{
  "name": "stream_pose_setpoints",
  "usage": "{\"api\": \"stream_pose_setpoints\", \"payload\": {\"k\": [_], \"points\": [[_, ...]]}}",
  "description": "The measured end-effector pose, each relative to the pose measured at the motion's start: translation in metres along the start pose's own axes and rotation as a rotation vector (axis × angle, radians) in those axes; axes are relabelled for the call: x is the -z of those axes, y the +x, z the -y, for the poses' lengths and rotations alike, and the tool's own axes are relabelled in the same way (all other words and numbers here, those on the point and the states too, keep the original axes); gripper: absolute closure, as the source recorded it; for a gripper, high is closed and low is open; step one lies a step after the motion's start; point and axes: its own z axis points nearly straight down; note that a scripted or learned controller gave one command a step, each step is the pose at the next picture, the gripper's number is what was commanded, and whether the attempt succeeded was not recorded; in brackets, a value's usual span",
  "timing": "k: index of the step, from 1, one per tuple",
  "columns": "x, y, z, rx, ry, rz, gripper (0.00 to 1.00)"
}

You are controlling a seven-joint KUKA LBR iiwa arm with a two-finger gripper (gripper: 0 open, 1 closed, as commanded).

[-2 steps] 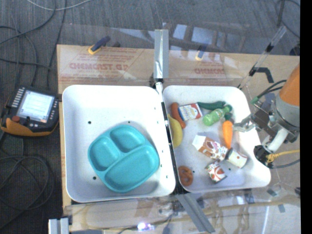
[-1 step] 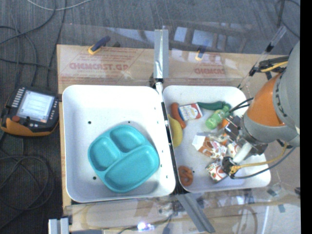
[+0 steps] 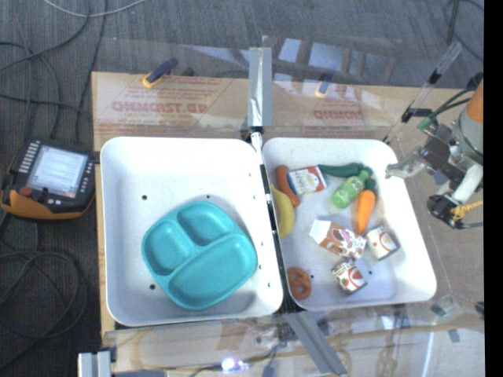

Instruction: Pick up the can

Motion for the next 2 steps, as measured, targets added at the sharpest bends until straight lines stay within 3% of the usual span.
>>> {"api": "stream_pose_setpoints", "payload": {"k": [1, 2], "points": [[-0.179, 0.018, 0.039, 0.018, -0.002, -0.009, 0.0], [-0.007, 0.013, 0.022, 0.169, -0.001, 0.0, 0.0]]}}
